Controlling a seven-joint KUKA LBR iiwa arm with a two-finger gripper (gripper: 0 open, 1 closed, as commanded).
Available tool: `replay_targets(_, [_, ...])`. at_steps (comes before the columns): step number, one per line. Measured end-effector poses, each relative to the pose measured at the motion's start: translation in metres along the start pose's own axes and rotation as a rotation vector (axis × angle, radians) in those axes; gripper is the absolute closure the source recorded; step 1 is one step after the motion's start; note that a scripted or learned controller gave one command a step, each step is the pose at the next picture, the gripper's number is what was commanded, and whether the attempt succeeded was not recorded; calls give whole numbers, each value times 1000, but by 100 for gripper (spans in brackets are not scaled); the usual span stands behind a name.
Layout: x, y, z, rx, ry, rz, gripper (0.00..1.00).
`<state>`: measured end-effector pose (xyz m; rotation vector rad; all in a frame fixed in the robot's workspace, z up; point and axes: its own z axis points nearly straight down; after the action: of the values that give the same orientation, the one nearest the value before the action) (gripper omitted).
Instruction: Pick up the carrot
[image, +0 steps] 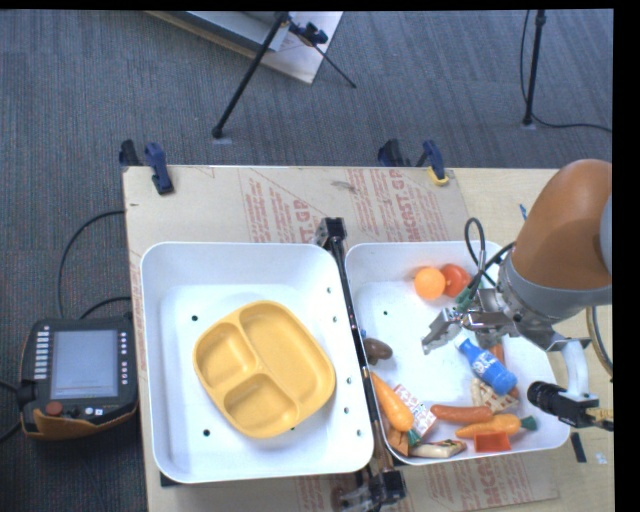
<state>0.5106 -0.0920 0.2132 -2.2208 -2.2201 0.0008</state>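
The gripper (440, 335) hangs with fingers spread and nothing between them; the carrot (391, 400) lies below-left of it, near the bin's (400, 262) edge.

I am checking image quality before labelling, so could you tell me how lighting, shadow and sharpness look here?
Camera view: even, soft light with no harsh glare on the white bins; the yellow plate casts only a faint shadow; the carrot reads fairly crisp, while the gripper and the small items near it look slightly soft.

Orange carrot (391, 401), yellow tray (264, 369), prob. blue bottle (488, 366)
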Motion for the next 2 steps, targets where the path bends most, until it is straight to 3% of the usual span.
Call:
replay_targets(1, [-6, 54, 65, 2, 1, 92, 0])
replay_targets(2, [-31, 111, 126, 1, 1, 61, 0])
